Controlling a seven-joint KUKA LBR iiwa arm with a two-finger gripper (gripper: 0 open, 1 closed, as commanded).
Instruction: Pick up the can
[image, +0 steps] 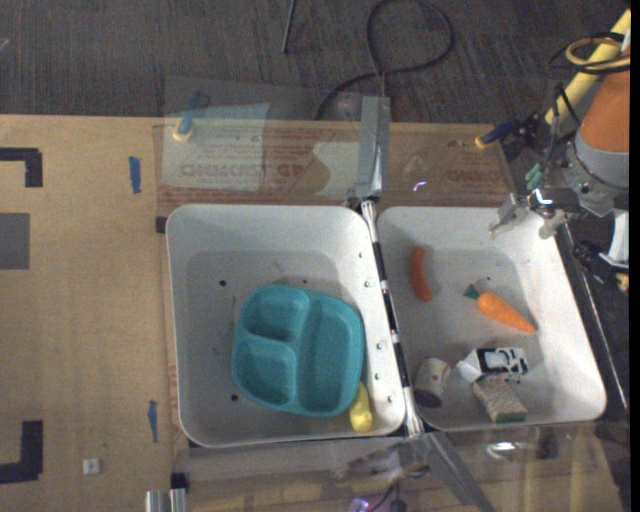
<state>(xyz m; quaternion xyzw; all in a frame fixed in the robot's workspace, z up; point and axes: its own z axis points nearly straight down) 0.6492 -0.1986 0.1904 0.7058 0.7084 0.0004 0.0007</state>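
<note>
Approach hasn't really started: the jaws (527, 212) hover spread and empty over the right bin's (580, 330) far corner; next they'd need to reach the can (432, 381) lying near the divider.

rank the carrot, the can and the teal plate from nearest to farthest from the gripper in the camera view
From the gripper, at the right bin's upper right corner:
1. Carrot, in the right bin, below the gripper.
2. Can, lying on its side in the right bin's lower left, near the divider.
3. Teal plate, in the left bin, across the divider.
</note>
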